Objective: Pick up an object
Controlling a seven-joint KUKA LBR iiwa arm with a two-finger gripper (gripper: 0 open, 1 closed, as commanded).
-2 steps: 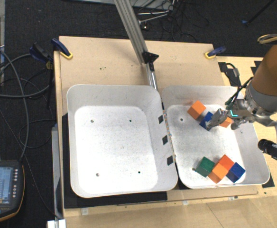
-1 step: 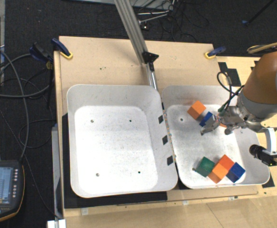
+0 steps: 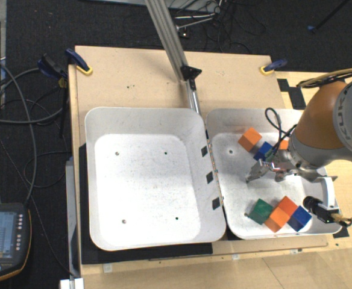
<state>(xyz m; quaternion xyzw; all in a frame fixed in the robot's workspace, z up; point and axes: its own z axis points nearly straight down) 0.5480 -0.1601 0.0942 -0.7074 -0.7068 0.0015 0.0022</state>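
The right white bin (image 3: 230,221) holds several blocks. An orange block (image 3: 249,139) and a blue block (image 3: 263,151) lie at its back, with a small orange piece (image 3: 283,143) beside the arm. A green block (image 3: 261,211), an orange block (image 3: 282,214) and a blue block (image 3: 299,219) sit in a row near its front edge. My gripper (image 3: 255,173) hangs over the bin's bare middle, between the two groups and just below the blue block at the back. It looks open, with nothing between its fingers.
The left white bin (image 3: 103,161) stands beside the right one. A metal pole (image 3: 170,35) slants down from the top to the bins' shared back edge. Cables and a tablet (image 3: 1,239) lie on the floor at left.
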